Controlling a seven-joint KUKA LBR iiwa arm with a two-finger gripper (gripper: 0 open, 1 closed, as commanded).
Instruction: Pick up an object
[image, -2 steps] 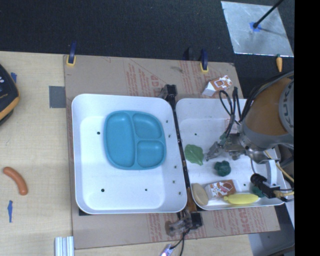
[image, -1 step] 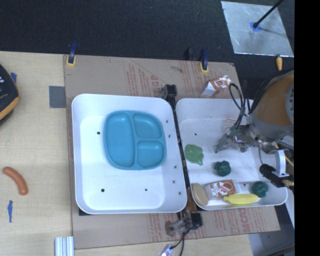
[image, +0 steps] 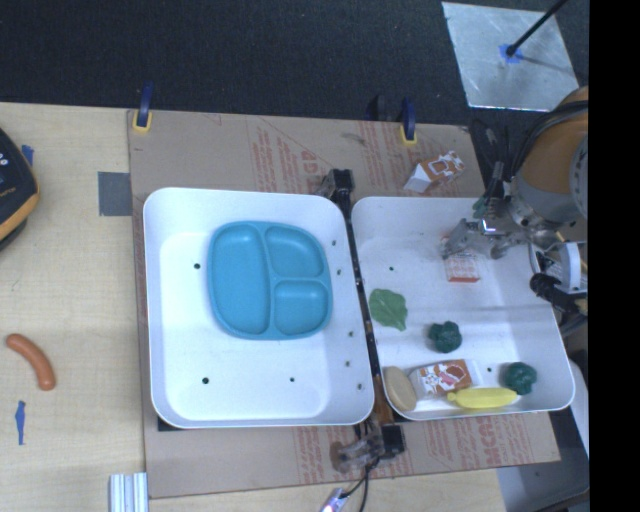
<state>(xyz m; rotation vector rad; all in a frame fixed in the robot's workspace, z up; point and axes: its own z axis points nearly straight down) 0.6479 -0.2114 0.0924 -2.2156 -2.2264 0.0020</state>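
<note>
My gripper (image: 474, 238) hangs over the far right part of the right bin (image: 400, 230), at the end of the grey arm with its orange band (image: 550, 150). Just in front of it a small red-and-white packet (image: 462, 268) lies on the bin floor. Further forward lie a light green leafy piece (image: 388, 308), a dark green broccoli (image: 445, 335) and a second dark green piece (image: 518, 376). Along the near wall are a yellow banana (image: 483, 398), a red-and-white carton (image: 443, 377) and a tan round piece (image: 399, 389).
The left bin (image: 175, 330) holds a blue divided plate (image: 270, 278). A small carton (image: 435, 172) lies on the cardboard behind the right bin. On the bench at far left lie a sausage (image: 32, 360) and a black-and-yellow device (image: 12, 190).
</note>
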